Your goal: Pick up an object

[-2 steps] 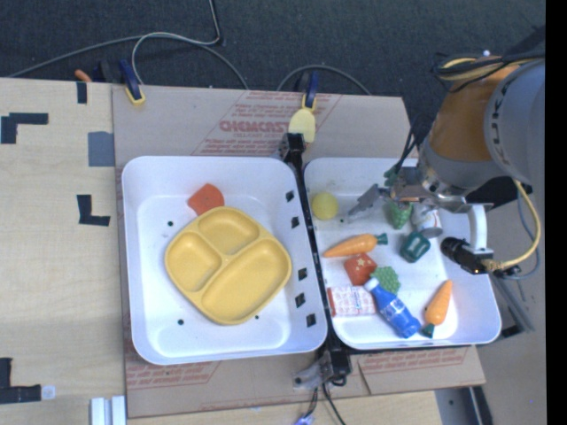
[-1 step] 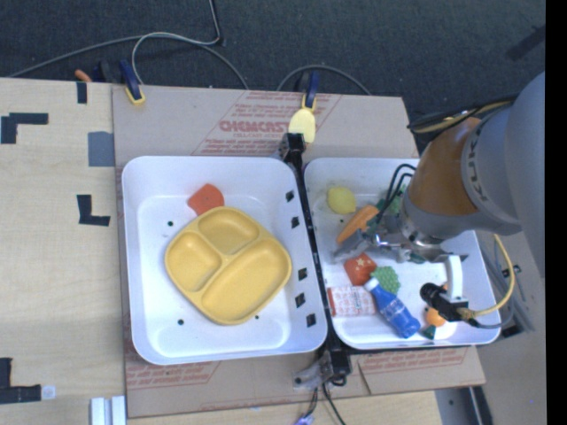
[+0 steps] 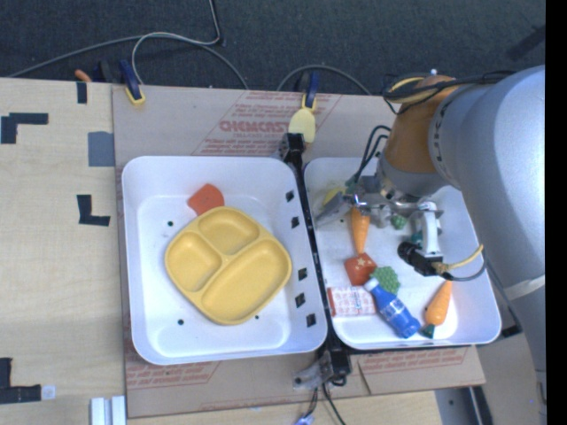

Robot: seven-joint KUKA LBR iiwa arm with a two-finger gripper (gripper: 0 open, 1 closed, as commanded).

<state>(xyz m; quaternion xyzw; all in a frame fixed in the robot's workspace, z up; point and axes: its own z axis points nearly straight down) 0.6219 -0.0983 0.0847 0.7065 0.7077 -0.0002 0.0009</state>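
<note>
Yellow divided plate (image 3: pixel 229 265) in left bin (image 3: pixel 142 237)

An orange toy carrot (image 3: pixel 359 229) is seen lying lengthwise in the right bin (image 3: pixel 478 326) (upper middle), its tip pointing toward a red strawberry-like piece (image 3: pixel 360 268) just below.

You look down on a pale wooden bench (image 3: pixel 53 264) marked with dark tape shapes, overlaid by a brown cardboard sheet (image 3: pixel 239 122) printed in red and clamped at its far edge, with dark grey carpet (image 3: pixel 310 16) beyond it crossed by a thin cable (image 3: pixel 213 16).
</note>
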